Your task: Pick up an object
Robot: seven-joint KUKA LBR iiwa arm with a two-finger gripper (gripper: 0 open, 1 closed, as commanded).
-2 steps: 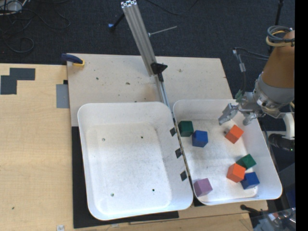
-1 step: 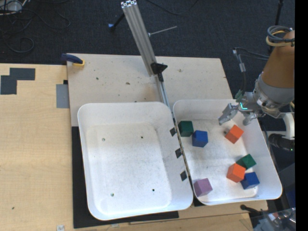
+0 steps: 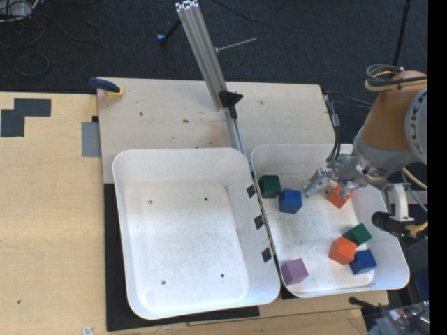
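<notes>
Orange block [image 3: 339, 197]: right bin [image 3: 391, 279], upper middle of it, right of frame centre, partly under the tool [image 3: 331, 184].

Tool: low in the right bin, directly over and touching or nearly touching this block; a grey finger [image 3: 316, 183] juts left toward the blue cube [image 3: 290, 201]. Whether the fingers are spread or closed on the block cannot be told.

Step in hand, by judgement: descent or closing for a grasp on the orange block; no lift evident, block appears to rest on the bin floor.

Next move calls for: fingers seated on opposite faces, firm closure, straight vertical lift clear of the blue cube nearby.

Other contents, right bin: green cube [image 3: 269, 185] at its upper left; purple cube [image 3: 294, 271] lower left; cluster of green block [image 3: 360, 234], orange cube [image 3: 342, 250], blue block [image 3: 363, 261] lower right.

Left bin [image 3: 133, 180]: speckled floor.

Writing, brands, labels: none legible.
</notes>
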